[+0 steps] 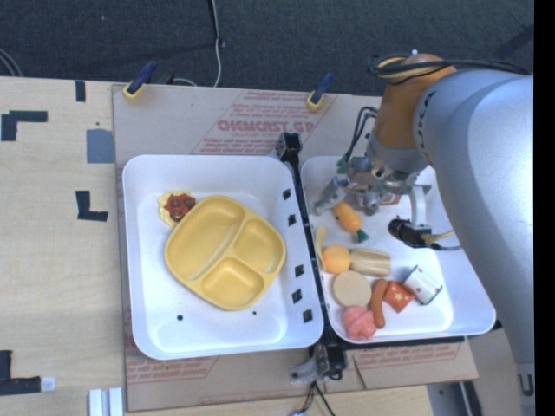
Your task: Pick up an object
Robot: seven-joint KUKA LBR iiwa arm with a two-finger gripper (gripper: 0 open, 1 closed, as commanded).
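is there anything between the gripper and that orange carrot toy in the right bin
Nothing visible. The gripper sits directly above the orange carrot-shaped toy in the right white bin; the other toy foods lie nearer the camera, clear of that gap.

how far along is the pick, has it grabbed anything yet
Done: the gripper is down in the right bin, right above the toy carrot. In hand: nothing visibly. Left: close on the carrot and lift it clear of the bin.
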